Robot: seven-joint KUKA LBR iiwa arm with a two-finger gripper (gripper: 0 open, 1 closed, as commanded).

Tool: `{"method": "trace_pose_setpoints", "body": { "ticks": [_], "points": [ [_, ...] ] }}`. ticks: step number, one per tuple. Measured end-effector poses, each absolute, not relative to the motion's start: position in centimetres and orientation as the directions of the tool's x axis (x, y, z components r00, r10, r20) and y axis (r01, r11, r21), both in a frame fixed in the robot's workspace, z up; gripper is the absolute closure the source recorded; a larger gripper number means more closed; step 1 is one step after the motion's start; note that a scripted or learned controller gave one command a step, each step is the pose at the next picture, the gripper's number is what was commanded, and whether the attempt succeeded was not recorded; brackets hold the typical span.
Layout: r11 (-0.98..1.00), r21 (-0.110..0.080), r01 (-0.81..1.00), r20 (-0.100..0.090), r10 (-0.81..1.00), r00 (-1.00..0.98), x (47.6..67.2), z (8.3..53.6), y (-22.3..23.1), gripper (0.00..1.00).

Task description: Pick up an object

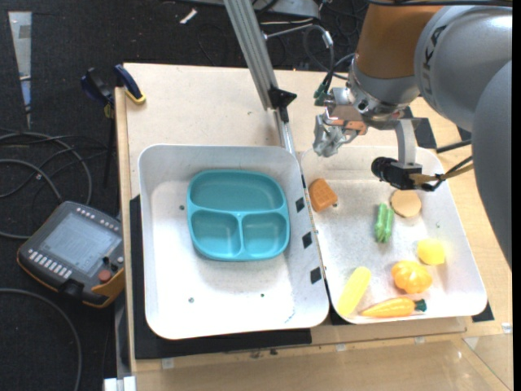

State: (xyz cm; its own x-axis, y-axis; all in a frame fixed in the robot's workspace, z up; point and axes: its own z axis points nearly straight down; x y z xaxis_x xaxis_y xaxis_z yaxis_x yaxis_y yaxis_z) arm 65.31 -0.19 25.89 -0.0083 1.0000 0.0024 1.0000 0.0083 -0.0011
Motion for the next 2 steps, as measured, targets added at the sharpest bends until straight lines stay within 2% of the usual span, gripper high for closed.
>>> {"method": "trace_pose_setpoints", "body": {
  "ticks": [2],
  "points": [
    [0.008,-0.001,1.0,0.001,1.0,-0.008,66.0,22.8,9.6,1.0]
  ]
}}
